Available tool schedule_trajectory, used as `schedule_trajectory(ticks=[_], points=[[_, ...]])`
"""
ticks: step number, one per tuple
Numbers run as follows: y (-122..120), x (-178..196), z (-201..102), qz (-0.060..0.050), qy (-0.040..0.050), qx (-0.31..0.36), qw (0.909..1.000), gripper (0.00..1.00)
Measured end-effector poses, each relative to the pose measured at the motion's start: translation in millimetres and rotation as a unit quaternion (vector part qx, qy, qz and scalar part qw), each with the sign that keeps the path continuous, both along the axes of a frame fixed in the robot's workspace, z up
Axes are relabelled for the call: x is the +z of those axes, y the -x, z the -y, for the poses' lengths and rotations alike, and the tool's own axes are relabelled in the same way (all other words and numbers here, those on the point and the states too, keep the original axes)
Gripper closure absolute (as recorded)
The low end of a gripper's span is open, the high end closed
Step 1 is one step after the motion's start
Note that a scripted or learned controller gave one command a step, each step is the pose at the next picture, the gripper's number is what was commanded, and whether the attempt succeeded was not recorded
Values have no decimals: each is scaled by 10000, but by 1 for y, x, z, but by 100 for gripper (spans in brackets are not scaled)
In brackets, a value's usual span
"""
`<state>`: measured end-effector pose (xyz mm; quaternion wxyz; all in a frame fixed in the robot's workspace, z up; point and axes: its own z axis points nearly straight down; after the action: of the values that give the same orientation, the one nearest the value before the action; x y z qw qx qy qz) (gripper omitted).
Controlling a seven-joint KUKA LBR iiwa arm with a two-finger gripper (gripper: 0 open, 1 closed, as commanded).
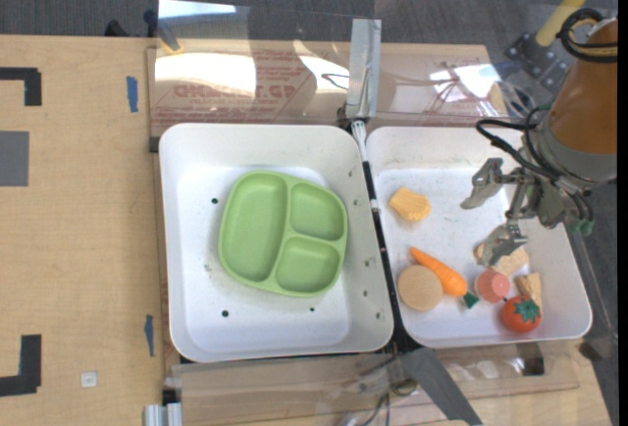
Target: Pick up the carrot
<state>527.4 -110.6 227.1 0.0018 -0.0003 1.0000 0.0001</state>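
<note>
The orange carrot lies slanted in the right bin, near its front, with its green tip toward the lower right. My gripper hangs over the right side of that bin, up and to the right of the carrot. Its two fingers stand open, one finger farther back and the other nearer. Nothing sits between them.
A green three-part plate lies in the left bin. Around the carrot lie a yellow cheese chunk, a tan round cookie, a pink piece, a red tomato and a pale wedge.
</note>
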Motion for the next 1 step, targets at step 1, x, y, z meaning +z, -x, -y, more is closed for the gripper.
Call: schedule_trajectory(ticks=[1], points=[[17,-128,-17,-16,-3,-4,10000,0]])
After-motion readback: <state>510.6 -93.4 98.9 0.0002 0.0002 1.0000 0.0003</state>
